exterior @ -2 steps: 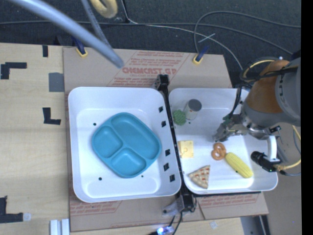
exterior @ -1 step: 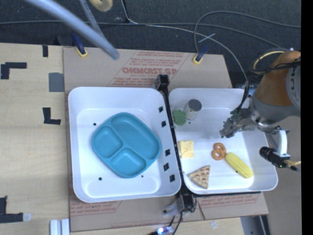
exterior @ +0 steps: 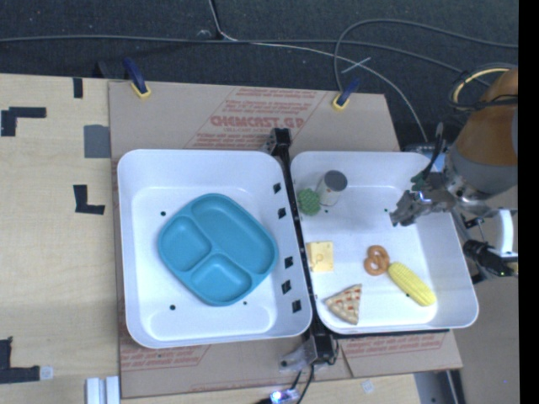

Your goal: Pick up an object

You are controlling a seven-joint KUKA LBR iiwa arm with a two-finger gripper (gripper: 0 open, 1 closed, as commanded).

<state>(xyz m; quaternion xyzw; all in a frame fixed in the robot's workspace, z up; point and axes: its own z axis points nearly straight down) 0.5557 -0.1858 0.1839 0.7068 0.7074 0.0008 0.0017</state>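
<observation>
The gripper (exterior: pixel 406 211) hangs over the right bin (exterior: pixel 438 168) near its right wall, with nothing between its fingers; whether they are parted I cannot tell. This looks like the approach step — next comes a descent onto one object. Nearest inside the bin: one pretzel (exterior: pixel 376 260), one corn cob (exterior: pixel 411 284); farther in that bin, one pizza slice (exterior: pixel 346 302), one cheese square (exterior: pixel 320 256), one can (exterior: pixel 332 186), one green piece (exterior: pixel 308 201). Left of the bin — one blue tray (exterior: pixel 217 248).

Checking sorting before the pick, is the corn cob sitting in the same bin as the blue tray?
No, the corn cob lies in the right bin, while the blue tray sits in the left bin.
</observation>
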